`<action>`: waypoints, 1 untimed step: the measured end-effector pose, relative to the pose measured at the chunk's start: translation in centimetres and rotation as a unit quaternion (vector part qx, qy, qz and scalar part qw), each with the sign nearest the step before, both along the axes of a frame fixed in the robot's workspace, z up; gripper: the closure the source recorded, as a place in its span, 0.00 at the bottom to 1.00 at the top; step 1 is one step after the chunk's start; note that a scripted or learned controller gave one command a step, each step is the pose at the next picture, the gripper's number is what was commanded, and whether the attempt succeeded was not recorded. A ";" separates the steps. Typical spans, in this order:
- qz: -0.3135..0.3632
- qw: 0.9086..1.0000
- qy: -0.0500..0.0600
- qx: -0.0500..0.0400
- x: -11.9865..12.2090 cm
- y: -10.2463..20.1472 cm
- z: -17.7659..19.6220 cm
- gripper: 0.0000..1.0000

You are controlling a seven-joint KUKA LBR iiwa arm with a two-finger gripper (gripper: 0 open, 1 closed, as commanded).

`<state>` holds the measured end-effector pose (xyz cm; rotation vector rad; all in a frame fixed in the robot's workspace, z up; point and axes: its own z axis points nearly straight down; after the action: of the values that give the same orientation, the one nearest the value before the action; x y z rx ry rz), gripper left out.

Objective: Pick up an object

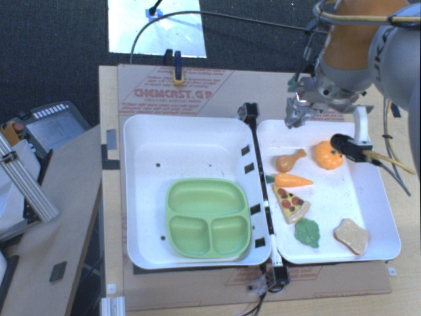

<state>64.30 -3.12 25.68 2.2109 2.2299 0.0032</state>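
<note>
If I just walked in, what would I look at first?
Probably the big grey and orange arm reaching in from the right, with its gripper hanging over the back of the right bin. Next, the toy food in that bin: a carrot, pizza slice and pumpkin. The left bin holds a green tray.

Right bin (378, 206) is crowded near the divider: drumstick (290, 158), carrot (293, 181), pizza slice (290, 203) stacked close (barely a gap). Open floor along my far edge and right of the carrot.
</note>
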 end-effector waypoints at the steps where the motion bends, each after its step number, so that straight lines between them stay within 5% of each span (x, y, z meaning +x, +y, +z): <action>1: 0.001 1.000 0.000 0.000 -0.4 5.3 0.4 1.00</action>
<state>63.87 2.22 26.10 2.2101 2.2320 0.0036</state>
